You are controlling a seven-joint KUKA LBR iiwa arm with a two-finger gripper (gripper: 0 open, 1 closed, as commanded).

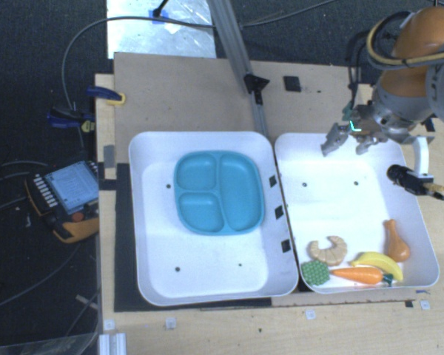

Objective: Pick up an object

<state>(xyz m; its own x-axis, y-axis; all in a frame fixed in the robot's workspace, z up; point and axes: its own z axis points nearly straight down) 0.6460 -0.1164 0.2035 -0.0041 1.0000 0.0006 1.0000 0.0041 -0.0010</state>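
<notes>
Camera view, arm: the grey arm [422, 58] with its orange band comes in from the right and hangs over the far end of the right bin [340, 205].
Camera view, gripper: the gripper [349, 143] sits above the bin's far rim, its two fingers spread apart with bare white floor between them, pinching nothing.
Camera view, objects: all the candidates lie clustered in the near corner of the right bin, well apart from the gripper: a tan croissant-like piece [328, 249], a green bumpy piece [315, 273] touching the bin's near-left corner, a carrot [357, 275], a banana [379, 262] just behind the carrot, and an orange-brown drumstick-like piece [396, 242] near the right wall.
Camera view, left bin: the left bin [200, 272] holds a blue divided plate [219, 191].
Risk, crowding: the carrot, banana and green piece lie touching or nearly so; a closing finger could land on a neighbour and push both aside rather than seize one.
Risk, walls: the pile hugs the near rim and corner, so a finger may strike the wall or rim on descent.
Risk, shape: the carrot and banana are rounded and tapering, likely to squirt out of a pinch placed off-centre.
Risk, empty close: shutting where it now hovers would catch only air.
</notes>
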